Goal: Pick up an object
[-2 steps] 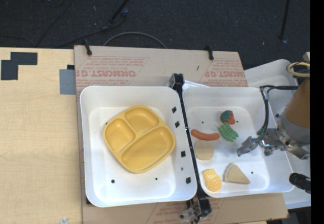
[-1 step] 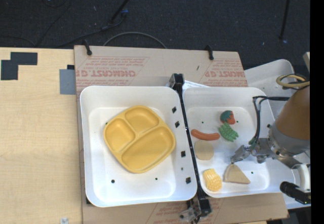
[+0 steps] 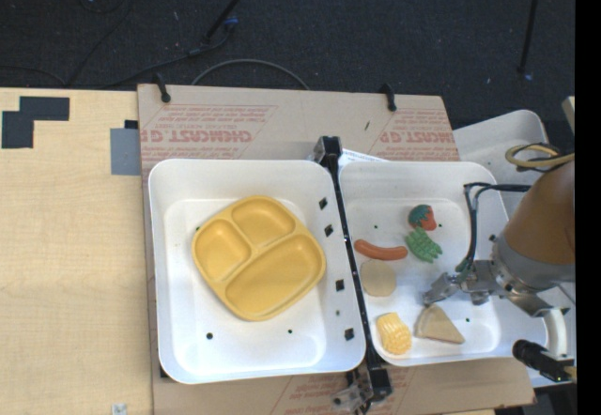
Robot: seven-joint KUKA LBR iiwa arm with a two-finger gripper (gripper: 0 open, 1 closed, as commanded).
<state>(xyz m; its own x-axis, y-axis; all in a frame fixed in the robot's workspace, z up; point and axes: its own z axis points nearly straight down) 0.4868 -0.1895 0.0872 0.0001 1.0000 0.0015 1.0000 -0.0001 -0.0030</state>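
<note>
Lying left–right — hot dog (image 3: 380, 251), right bin (image 3: 488, 345).

yellow divided plate (image 3: 259, 257), left bin (image 3: 178, 347) — cardboard sheet (image 3: 282, 125)

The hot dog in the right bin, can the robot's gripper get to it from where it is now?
Probably yes. The hot dog lies flat with nothing on top of it. The gripper hangs over the same bin, close by. The green toy and the round tan piece sit near it, so the fit looks tight.

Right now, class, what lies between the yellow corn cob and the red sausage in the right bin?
In the camera view, a round tan slice lies between the corn cob and the sausage.
</note>
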